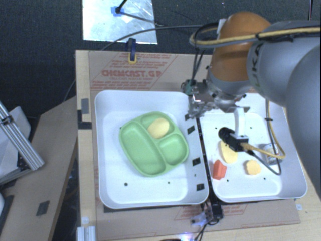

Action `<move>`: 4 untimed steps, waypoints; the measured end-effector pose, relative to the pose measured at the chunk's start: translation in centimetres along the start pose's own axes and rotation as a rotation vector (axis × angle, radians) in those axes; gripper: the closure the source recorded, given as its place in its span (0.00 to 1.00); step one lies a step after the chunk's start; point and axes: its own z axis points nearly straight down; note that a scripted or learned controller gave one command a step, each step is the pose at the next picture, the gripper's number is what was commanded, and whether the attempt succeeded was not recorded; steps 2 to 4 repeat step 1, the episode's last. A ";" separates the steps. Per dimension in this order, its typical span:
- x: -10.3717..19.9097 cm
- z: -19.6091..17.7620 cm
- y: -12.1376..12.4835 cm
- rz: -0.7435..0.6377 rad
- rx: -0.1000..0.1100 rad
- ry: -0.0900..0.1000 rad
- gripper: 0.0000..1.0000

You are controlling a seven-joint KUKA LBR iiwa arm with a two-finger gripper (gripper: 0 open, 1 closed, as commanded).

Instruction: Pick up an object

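In the right bin (283,187), three small things lie towards its near left part. The first is a pale yellow, smooth, rounded piece (229,154). An orange-red blocky chunk (219,169) sits just near and left of it. A smaller yellow lump (253,167) lies to their right, apart from both. A fourth thing, a yellow lemon-like oval (159,127), lies in the left bin (113,187). It rests in the far small compartment of a glossy light-green divided plate (143,154), which has one long section and two short ones.

The gripper (196,103) hangs at the far end of the strip where the two bins meet, below the arm's orange dome. It is farther back than all three pieces in the right bin, and to their left. The lemon-like oval is to its left and a little nearer. Nothing can be seen held in it, and I cannot tell whether it is open or closed.

Both bins are shallow, white and smooth, with rounded corners. They sit on a tan cardboard sheet (150,67) printed in red.
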 end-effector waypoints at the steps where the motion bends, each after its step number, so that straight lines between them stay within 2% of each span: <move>1: 5.2 -0.4 -1.0 0.000 -0.002 0.000 1.00; 4: 5.2 -0.4 -1.0 0.000 -0.002 0.000 1.00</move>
